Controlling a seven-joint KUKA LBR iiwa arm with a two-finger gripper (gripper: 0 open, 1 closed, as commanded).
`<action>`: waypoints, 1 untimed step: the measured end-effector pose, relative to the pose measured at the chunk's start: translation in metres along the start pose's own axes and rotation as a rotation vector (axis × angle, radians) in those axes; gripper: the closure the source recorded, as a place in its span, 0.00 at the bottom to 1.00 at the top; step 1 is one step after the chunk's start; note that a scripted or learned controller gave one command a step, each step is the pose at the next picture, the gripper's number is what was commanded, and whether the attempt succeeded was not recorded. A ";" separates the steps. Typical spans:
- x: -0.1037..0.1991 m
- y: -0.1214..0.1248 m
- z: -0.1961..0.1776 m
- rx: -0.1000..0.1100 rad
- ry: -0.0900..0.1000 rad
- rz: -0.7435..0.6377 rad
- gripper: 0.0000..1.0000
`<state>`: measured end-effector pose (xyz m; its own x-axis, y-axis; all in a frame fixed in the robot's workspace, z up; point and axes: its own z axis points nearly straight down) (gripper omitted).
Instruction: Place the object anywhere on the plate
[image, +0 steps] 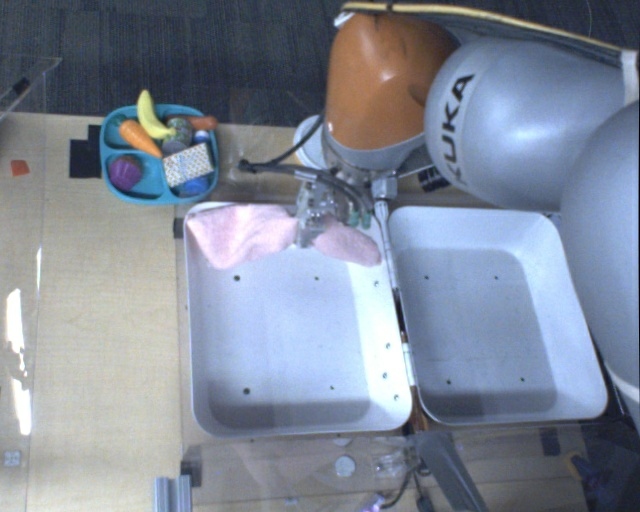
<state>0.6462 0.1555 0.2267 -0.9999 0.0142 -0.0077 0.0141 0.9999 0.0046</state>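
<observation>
Here, pink cloth (262, 234) lies in left bin (290, 400), maybe under claw (318, 222).

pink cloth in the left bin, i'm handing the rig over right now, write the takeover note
Pincer: down at the far edge of the left bin, right over the pink cloth; grip not confirmed.
Pink cloth: crumpled along the far wall of the left bin, part of it bunched under the pincer.
Blue plate: on the bench beyond the left bin's far left corner, already holding toy food, including a banana and a carrot.
Done: arm is at the cloth.
Left: secure the cloth, carry it to the plate, set it down there.
</observation>
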 end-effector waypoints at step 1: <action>0.000 0.000 -0.001 0.000 -0.001 0.000 0.00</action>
